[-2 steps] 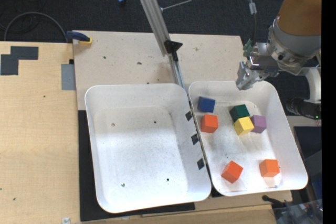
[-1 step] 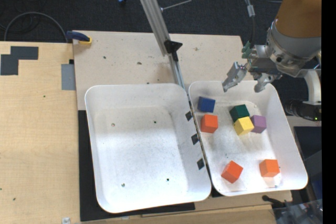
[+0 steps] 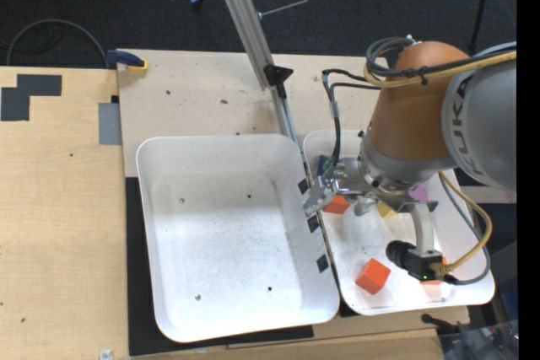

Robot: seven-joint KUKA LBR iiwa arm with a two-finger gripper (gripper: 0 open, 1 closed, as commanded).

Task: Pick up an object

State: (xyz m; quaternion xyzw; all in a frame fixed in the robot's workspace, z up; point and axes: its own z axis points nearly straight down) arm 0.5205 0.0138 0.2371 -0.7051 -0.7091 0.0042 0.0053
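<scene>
Gripper [image 3: 339, 196] low in right bin [image 3: 472, 292], over small orange block [image 3: 337, 205]; finger state: cannot tell. Centre on block, descend straight. Orange cube [image 3: 372, 276] at 5 o'clock.

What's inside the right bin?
In the right bin: an orange cube near the front, a second orange block by the gripper, plus yellow and purple bits peeking out. The arm covers the bin's rear, so anything there is hidden.

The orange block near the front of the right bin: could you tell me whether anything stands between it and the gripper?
Nothing visible does: the orange block lies alone on bare bin floor, in front of the gripper.
</scene>
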